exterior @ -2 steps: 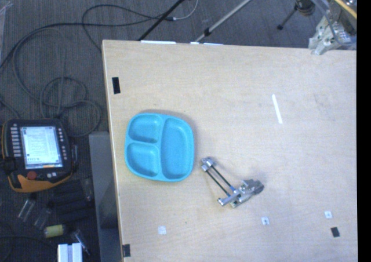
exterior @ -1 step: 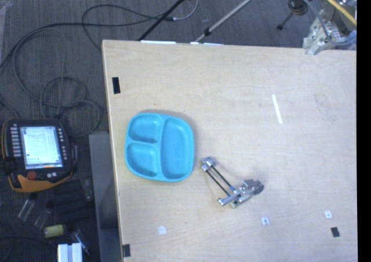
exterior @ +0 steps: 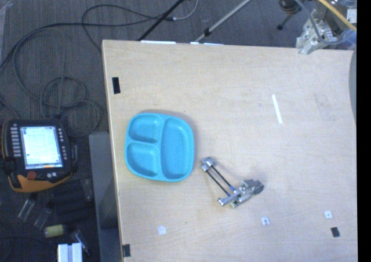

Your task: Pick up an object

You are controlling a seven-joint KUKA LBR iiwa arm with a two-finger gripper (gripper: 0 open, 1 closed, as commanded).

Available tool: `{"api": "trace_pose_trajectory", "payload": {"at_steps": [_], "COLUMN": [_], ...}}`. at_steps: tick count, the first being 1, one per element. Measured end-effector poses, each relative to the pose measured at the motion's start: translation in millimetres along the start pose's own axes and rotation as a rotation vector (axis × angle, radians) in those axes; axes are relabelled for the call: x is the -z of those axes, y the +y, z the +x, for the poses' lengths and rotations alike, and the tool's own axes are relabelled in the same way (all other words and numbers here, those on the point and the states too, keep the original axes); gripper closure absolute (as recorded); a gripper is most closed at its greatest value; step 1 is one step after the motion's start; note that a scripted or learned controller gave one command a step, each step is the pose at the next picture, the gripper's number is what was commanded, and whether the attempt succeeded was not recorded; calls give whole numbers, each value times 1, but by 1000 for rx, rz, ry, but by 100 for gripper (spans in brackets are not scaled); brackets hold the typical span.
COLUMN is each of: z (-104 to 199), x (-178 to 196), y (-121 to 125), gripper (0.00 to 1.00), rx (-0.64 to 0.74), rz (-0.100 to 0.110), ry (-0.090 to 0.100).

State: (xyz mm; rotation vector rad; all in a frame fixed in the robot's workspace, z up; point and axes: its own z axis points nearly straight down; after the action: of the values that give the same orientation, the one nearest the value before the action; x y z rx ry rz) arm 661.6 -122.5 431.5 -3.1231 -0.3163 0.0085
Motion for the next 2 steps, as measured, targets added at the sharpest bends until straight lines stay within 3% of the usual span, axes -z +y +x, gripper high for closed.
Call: {"api": "trace_pose_trajectory", "payload": {"at_steps": [1,2], "z": [2,2], "x": [0,0], "y": [-9,-3], "gripper": [100,100], "rx": [8,7], "rz": [0,0], "ry": [0,0]}}
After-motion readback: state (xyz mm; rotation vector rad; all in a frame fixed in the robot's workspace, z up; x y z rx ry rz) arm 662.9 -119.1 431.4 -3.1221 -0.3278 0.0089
